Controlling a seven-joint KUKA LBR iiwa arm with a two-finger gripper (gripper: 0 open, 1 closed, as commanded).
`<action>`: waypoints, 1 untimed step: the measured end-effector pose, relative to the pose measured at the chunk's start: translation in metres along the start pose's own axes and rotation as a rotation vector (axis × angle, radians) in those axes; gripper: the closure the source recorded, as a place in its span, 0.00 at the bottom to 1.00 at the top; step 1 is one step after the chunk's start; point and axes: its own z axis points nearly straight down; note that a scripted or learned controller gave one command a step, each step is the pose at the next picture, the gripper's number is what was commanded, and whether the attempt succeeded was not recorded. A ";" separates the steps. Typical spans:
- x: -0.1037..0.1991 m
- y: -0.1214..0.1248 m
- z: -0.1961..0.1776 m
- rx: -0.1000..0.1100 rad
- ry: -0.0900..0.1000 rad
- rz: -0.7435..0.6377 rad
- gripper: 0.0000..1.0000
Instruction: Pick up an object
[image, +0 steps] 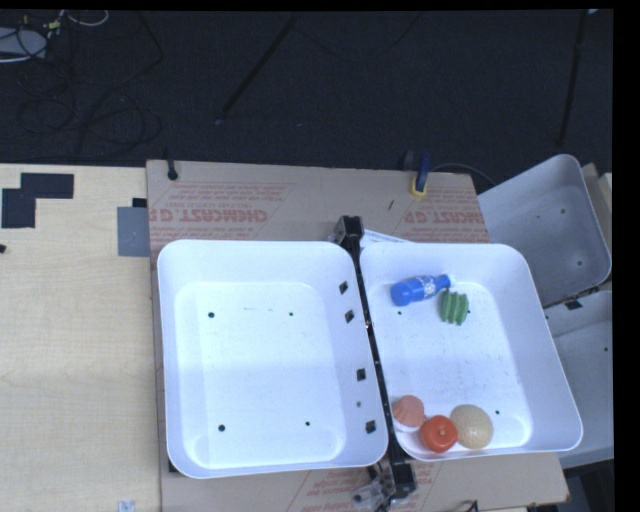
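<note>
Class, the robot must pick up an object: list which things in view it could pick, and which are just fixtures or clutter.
Could be picked: blue bottle; green ridged object; pink ball; red ball; beige ball.

Just there: left bin; right bin; cardboard sheet; wooden bench.

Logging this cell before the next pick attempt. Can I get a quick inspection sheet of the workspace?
Surface: cardboard sheet on a wooden bench, bearing the left bin and right bin side by side.
Job's things: in the right bin, blue bottle lying beside a green object at the far end; pink ball, red ball and beige ball clustered at the near edge.
Clutter: nothing seen.
Pincer: nothing seen.
Cables: loose cables on the dark floor.
Surroundings: grey panel at right.
</note>
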 end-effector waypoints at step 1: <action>0.003 -0.012 0.000 0.000 0.001 0.001 1.00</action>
